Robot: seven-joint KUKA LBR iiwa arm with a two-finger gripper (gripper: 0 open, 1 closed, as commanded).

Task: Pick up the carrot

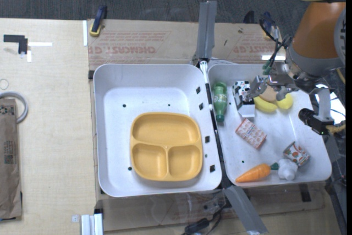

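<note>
Left bin (110,118): shallow white plastic, rounded corners.
Tray (166,146): smooth yellow, three compartments, lying in the left bin.
Arm (318,30): orange-banded, reaching in from the right over the right bin's (316,170) far side.
Gripper (258,91): low beside the banana (270,105); whether it is parted or closed cannot be told.
Bottle (220,100): green, lying along the right bin's left wall.
Carrot (254,173): tapered orange cone, near edge of the right bin, apart from the gripper.

The cardboard sheet (165,41) behind the bins reads "CHEMCAST GP", upside down.
</note>
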